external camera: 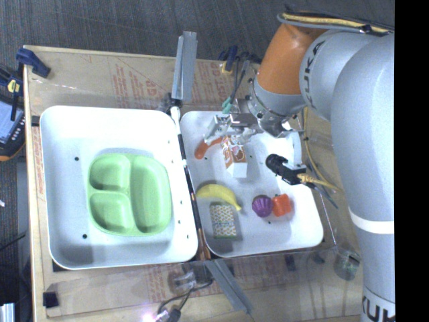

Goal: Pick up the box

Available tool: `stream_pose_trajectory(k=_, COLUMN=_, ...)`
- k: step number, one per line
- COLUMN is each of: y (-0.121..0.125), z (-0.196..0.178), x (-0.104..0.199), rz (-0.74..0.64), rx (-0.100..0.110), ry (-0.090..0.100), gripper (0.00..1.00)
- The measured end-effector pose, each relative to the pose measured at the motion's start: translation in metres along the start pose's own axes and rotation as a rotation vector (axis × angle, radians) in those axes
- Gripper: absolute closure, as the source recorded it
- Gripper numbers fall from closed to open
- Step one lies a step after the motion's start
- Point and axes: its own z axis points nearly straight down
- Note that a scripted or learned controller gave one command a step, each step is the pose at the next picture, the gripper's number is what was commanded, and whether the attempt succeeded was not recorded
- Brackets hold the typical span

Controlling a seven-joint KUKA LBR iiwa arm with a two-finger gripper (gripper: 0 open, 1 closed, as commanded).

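While the grey arm (355,113) reaches in from the right edge of the camera view, its broad body fills that side and its orange band (285,52) sits above the wrist, angled down and left toward the right bin (305,237). The wrist bends over that bin's upper half, and the gripper (226,131) hangs low over the bin floor near the top left corner. Its metal fingers point left and downward; whether they are spread or closed I cannot tell, since the glare and clutter around them blur their outline.

Just below the gripper, a small box (234,156) with orange and white print stands on the white floor of the right bin, perhaps touching the fingertips, though the view is too poor to be sure. An orange carrot-like piece (202,149) lies to the left of the box, near the bin's left wall.

Lower in the same bin lie a yellow banana (218,193), a green patterned sponge (225,221) just beneath it, a purple item (262,206) and a red-orange block (283,204) beside each other. A black cable connector (283,168) hangs from the wrist above them.

The left bin (60,126) holds a green divided tray (131,194), well apart from the gripper.
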Motion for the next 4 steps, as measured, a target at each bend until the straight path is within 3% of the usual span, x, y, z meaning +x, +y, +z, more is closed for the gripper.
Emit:
stream_pose_trajectory(k=1, y=-0.07, z=0.078, x=-0.058, rz=0.041, rx=0.001, ry=-0.001, gripper=0.0)
stream_pose_trajectory(k=2, y=0.011, z=0.113, x=-0.086, rz=0.091, rx=-0.001, ry=-0.002, gripper=0.0)
stream_pose_trajectory(k=3, y=-0.066, z=0.115, x=-0.1, rz=0.043, rx=-0.001, ry=0.0, gripper=0.0)
stream_pose_trajectory(k=4, y=-0.115, z=0.115, x=-0.099, rz=-0.021, rx=-0.002, ry=0.0, gripper=0.0)
